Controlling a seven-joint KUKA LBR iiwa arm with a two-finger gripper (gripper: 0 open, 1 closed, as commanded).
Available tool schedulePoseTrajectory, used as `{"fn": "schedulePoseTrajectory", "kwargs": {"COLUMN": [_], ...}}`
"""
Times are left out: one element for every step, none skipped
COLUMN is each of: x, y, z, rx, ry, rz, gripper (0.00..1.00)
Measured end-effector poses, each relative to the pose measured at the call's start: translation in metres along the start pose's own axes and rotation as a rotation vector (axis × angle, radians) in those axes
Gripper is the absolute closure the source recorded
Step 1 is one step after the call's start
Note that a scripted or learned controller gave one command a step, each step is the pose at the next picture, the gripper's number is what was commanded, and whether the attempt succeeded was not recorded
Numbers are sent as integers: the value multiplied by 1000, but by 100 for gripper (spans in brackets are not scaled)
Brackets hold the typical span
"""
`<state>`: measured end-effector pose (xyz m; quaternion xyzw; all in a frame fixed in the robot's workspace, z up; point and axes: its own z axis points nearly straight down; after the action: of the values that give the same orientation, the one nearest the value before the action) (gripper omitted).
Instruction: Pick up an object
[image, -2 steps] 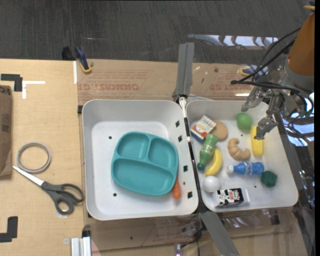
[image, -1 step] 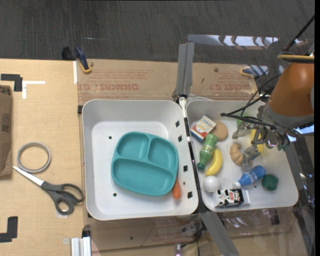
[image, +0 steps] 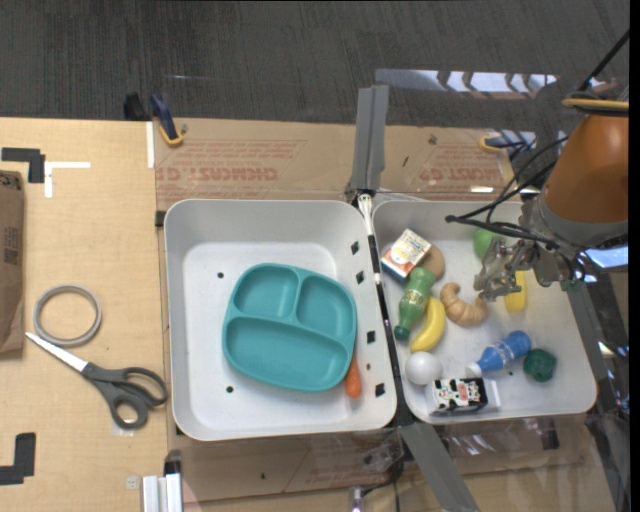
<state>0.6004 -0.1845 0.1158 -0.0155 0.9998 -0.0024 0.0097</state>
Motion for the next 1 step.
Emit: {"fn": "schedulePoseTrajectory", "kwargs": {"x": [0], "y": [0], "z": [0], "rx": [0], "ry": [0], "rz": [0], "gripper": [0]}}
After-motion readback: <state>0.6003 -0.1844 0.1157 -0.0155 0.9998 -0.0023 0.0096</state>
